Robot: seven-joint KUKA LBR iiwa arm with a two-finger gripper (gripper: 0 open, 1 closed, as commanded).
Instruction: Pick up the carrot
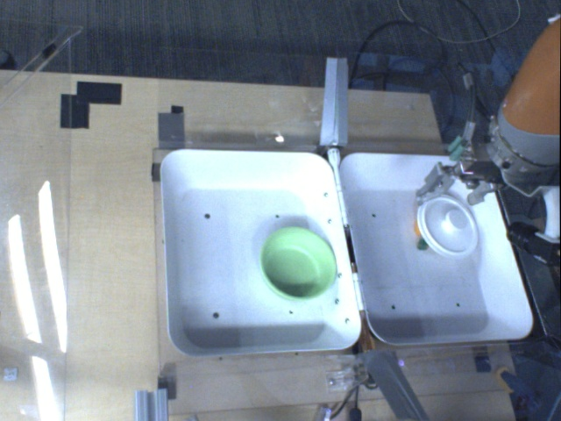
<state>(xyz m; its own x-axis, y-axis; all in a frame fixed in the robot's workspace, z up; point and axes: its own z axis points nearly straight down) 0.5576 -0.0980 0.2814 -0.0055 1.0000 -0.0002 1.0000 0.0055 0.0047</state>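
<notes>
Pale wooden worktop (88, 261), seen from above at a slant, bearing two shallow white bins side by side. Left bin (202, 235) holding a green bowl (299, 262) right of its centre, close to the wall shared with its neighbour. Right bin (386, 296) holding a white bowl (448, 224) toward its upper right corner. Grey arm with an orange band (536, 95) reaching in over that bin's upper right corner. End effector (456, 178) hanging just above the white bowl's far rim; too small and cluttered to tell whether parted or closed, and nothing visibly grasped. Carrot (418, 231) showing as a small sliver of orange with a hint of green, tucked against the white bowl's left edge, mostly hidden by the bowl.

Judged step: approach, with the pick not yet made. Next move likely calls for a shift toward the bowl's left side and a careful descent, since the bowl sits right against the carrot and leaves little room on that side.
</notes>
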